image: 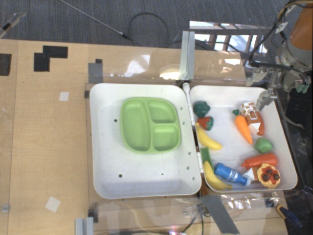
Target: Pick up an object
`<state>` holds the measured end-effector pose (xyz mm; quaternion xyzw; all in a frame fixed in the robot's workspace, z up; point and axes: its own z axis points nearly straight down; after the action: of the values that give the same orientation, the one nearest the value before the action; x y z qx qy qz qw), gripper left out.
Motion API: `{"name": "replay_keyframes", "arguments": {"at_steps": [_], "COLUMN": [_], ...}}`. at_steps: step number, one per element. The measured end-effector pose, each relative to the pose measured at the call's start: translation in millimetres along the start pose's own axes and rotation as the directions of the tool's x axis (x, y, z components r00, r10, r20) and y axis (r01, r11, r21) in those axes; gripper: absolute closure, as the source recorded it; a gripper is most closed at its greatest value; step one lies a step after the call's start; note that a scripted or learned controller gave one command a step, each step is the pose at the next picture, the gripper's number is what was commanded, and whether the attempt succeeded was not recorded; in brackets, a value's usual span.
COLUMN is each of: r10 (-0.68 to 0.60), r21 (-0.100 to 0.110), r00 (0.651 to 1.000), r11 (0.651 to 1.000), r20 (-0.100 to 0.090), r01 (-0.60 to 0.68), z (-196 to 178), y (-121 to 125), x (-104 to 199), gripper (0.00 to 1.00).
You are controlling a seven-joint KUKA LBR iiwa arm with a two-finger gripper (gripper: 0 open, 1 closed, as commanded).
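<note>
Sitting on the worktop (pixel 44 146) are two white bins, and judging by how things are lying, the pick is not yet done: nothing is lifted.

Going from the left, the left bin (pixel 105 175) is carrying one green tray (pixel 150 125) with three compartments. The right bin (pixel 222 94) is holding all the toys. Counting them: one dark green broccoli (pixel 201 107) near the top left corner, one red strawberry (pixel 206 123) just below it, two bananas, one (pixel 207 138) by the dividing wall and one (pixel 213 176) near the bottom edge, one blue bottle (pixel 230 174) lying against the lower banana, one carrot (pixel 243 129), one small orange-and-white carton (pixel 252 115) touching the carrot's top, one green ball (pixel 264 144), one red pepper (pixel 259 160), and one pizza slice (pixel 268 174) in the bottom right corner.

The hand (pixel 266 101) is hanging at the right bin's top right, just beside the carton; whether it is open or closed I cannot tell, and nothing is showing in its grasp. Left to do, as I judge it: closing on a toy and raising it.
</note>
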<state>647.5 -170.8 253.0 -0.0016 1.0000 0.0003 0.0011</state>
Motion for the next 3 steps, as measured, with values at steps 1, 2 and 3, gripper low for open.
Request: {"name": "replay_keyframes", "arguments": {"at_steps": [1,2,3], "r10": [0.018,0.034,0.163], "r21": [-0.002,0.001,0.002], "r00": [1.000,0.999,0.987], "r11": [1.000,0.999,0.987], "r20": [-0.011,0.005,0.012], "r01": [-0.018,-0.034,-0.163], "z": [102,159,164], "y": [-2,-16,30], "x": [35,55,87], "gripper": [0.00,0.00,0.00]}}
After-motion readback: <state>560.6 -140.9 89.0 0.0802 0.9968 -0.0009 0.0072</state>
